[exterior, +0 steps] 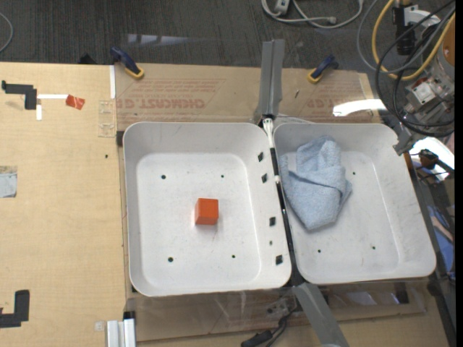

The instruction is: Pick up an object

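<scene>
Two candidate objects lie in the white bins on the desk (58, 215). Nearest, the orange block (207, 212) rests flat near the middle of the left bin (137, 194), apart from every wall, so it is open to approach from above. Farther right, a crumpled blue cloth (316, 183) lies against the right bin's (405, 223) left side. At the far right, the arm (427, 85) stands outside the bins; the claw's state cannot be told.

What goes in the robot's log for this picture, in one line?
arm: top right, beside bins | red block: left bin, untouched | blue cloth: right bin, crumpled | pick: not started
</scene>
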Motion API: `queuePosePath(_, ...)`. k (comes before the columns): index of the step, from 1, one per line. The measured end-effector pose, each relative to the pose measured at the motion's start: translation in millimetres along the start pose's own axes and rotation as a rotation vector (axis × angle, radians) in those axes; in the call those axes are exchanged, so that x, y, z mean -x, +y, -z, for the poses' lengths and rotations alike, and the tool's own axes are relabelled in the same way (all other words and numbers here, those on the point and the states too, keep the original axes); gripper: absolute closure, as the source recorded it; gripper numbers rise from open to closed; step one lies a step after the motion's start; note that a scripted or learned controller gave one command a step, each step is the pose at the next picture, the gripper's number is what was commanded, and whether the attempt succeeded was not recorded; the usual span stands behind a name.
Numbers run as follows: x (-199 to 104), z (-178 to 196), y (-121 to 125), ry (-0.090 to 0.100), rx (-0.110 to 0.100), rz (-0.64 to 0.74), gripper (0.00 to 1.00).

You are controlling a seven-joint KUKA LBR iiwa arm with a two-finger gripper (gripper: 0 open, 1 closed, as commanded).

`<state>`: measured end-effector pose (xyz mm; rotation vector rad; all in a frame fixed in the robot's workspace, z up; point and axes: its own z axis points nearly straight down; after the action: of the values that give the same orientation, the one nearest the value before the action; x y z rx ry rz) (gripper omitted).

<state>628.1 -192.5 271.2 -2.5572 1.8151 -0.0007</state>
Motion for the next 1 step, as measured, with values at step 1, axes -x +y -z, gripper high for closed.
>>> queuePosePath(1,-29.8,-20.3,-23.0,-0.002,0.001,0.287,1.0)
